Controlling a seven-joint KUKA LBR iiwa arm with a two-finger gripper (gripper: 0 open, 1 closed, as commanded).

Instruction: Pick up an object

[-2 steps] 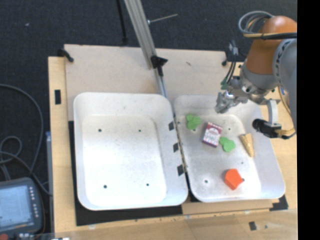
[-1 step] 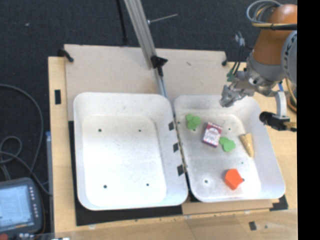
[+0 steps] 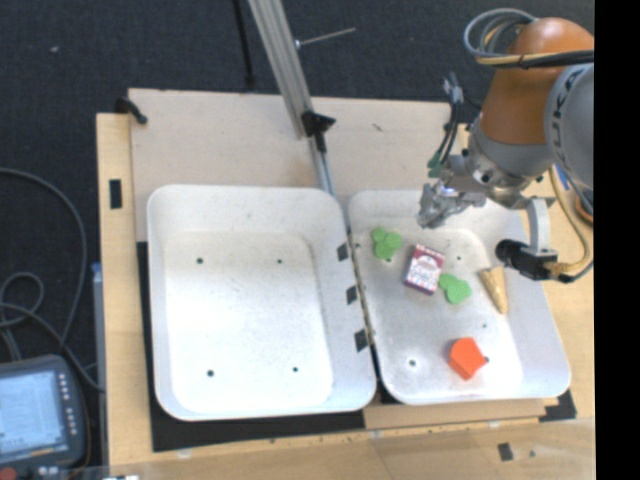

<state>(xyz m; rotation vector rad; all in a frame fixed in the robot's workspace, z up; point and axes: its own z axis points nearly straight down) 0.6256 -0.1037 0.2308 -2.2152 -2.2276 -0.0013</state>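
Pale wooden bench (image 3: 220,133). Directly on it, two shallow white bins: left bin (image 3: 245,303) at nine o'clock, right bin (image 3: 530,353) at three, edges touching.

Gripper (image 3: 437,211) fingertips blur against the right bin (image 3: 530,368) wall; gap unreadable. Arm (image 3: 530,78) cut off at the 3 o'clock edge. Pendant screen (image 3: 30,408) clipped at 8 o'clock (text too small). Purple box (image 3: 424,269) label illegible. Cable (image 3: 40,228) runs off at 9 o'clock.
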